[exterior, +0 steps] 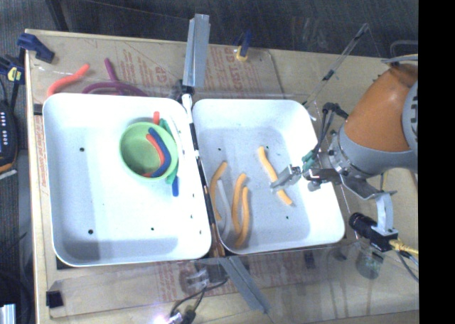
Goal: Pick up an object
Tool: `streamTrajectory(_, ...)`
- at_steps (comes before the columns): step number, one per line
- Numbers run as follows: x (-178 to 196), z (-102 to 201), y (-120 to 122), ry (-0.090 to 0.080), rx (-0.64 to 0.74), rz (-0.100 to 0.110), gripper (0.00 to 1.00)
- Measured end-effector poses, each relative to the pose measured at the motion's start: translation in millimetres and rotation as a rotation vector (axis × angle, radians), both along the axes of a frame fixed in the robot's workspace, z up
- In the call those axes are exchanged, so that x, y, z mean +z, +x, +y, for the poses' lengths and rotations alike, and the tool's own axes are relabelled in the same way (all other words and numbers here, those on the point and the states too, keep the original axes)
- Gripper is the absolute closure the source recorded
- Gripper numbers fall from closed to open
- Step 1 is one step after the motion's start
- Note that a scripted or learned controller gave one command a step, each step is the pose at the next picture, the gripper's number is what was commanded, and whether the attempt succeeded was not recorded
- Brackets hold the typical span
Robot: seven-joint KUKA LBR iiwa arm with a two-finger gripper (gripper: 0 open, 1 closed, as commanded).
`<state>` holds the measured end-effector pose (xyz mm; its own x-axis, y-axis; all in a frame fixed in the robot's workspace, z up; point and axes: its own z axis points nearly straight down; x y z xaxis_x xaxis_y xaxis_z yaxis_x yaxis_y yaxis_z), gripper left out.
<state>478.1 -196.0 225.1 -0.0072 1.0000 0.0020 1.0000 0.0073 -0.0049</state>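
Observation:
The right bin (313, 227) holds a straight orange stick (269, 164) near its middle and two curved orange pieces (242, 210) by its left wall. My gripper (286, 177) reaches in from the right and sits low, right over the lower half of the orange stick. Whether it touches the stick is unclear. In the left bin (85, 223) stands a green bowl (146, 150) with blue and red curved pieces inside it.
A small blue piece (175, 187) lies just below the bowl. On the bench behind the left bin lie an orange strip (67, 79) and purple tubing (114, 89). A metal bar (196, 49) stands at the bins' far junction, with a blue clamp (245, 44) beside it.

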Motion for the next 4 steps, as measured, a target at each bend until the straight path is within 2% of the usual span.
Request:
streamTrajectory(1, -122.0, 36.8, 27.3, 0.002, 0.349, 0.0, 0.0)
streamTrajectory(2, -112.3, 35.5, 27.0, 0.001, 0.352, 0.001, 1.0)
streamTrajectory(3, -112.2, 35.6, 27.1, 0.001, 0.353, 0.001, 0.0)
streamTrajectory(4, -127.6, 76.1, 44.5, -0.017, 0.24, -0.004, 0.0)
